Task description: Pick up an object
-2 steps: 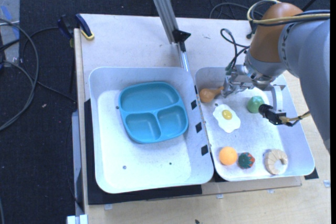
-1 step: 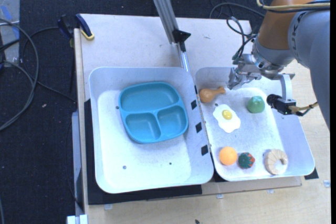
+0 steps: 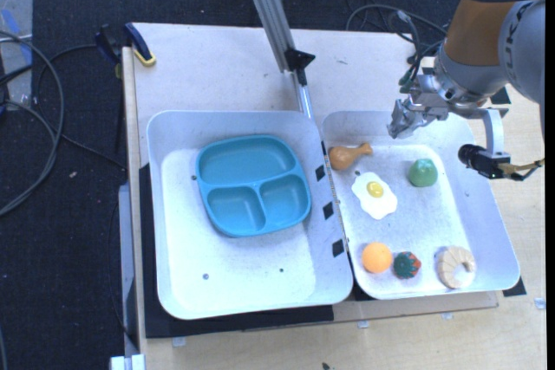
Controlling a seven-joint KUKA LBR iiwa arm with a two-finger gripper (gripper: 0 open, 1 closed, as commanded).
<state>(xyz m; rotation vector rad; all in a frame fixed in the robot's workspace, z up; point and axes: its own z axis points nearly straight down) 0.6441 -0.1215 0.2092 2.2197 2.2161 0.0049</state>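
The bench (image 3: 217,65) was the broadest thing in the camera view, a pale slab carrying two shallow white bins side by side. The left bin (image 3: 173,273) was the wider of the pair and held a blue sectioned tray (image 3: 253,185) lying flat, turned a little askew, with three compartments. The right bin (image 3: 494,230) sat against it, their inner walls meeting near a row of small black clips. The arm (image 3: 494,22) came in from the right, its orange band above grey casing, and bent down toward the far end of the right bin. A slanted metal pole (image 3: 269,0) crossed the bench from the top of the view down to the junction of the bins. The gripper (image 3: 401,127) hung over the far edge of the right bin, above its upper rim; nothing showed between its tips, and whether they were apart or together could not be told from this angle. Inside the right bin lay the smaller things: a fried egg toy (image 3: 375,195) near the middle, a tan drumstick (image 3: 349,155) just beyond it toward the inner wall, a beige ring-shaped pastry (image 3: 455,266) in the near right corner, a green round piece (image 3: 422,173) near the right wall, an orange ball (image 3: 376,257) at the near side, and just beside that a dark multicoloured ball (image 3: 407,264).
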